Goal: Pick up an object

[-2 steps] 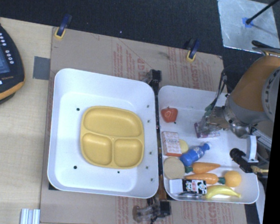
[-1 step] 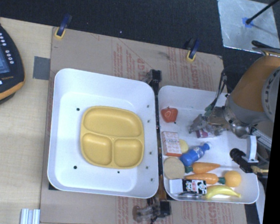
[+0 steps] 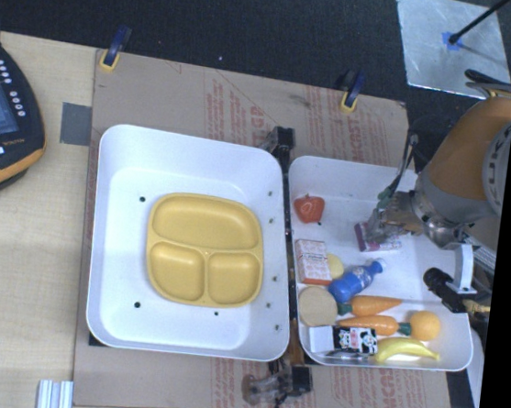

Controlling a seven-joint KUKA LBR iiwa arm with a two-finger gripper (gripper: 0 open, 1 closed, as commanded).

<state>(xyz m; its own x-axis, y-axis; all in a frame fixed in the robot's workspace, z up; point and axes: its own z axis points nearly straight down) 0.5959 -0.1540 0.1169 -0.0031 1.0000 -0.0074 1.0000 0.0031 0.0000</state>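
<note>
On the wooden bench (image 3: 17,262), the left bin (image 3: 112,319) holds a yellow divided plate (image 3: 206,248), while the gripper (image 3: 384,225) hangs low in the toy-filled right bin (image 3: 333,176), jaw state indiscernible, near a blue bottle (image 3: 357,283).

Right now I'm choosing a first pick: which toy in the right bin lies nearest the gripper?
The small red toy, alone at the bin's upper left, lies closest to the gripper. The blue bottle, carrot and banana lie lower down, farther off.
</note>
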